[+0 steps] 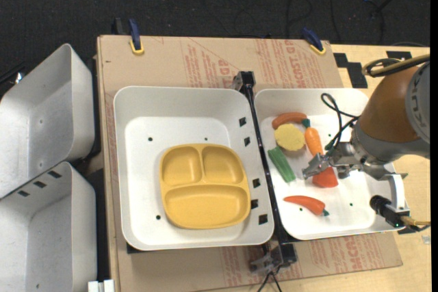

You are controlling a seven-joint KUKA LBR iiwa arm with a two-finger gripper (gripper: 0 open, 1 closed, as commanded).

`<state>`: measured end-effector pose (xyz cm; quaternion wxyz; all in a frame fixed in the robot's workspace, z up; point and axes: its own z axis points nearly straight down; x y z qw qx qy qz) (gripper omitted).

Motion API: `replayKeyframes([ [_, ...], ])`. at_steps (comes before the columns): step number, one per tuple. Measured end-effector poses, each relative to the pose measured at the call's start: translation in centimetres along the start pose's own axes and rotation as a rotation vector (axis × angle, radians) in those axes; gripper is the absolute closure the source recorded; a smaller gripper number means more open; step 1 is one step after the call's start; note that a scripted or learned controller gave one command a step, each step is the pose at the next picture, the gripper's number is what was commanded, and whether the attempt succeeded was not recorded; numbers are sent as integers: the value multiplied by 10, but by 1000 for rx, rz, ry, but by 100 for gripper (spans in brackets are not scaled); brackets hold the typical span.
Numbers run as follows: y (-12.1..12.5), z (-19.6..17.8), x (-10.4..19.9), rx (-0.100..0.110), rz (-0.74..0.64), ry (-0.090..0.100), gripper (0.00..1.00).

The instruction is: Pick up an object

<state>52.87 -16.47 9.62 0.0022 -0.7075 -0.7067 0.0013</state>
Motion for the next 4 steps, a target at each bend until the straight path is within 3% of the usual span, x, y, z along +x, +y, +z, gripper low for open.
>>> replayKeyframes([
  [1,1,-13,0,-5,1,-1,100],
  [3,8,-111,-5,-10,-3,-3,100],
  [4,-2,-115,57,-4,-9,1,100],
])
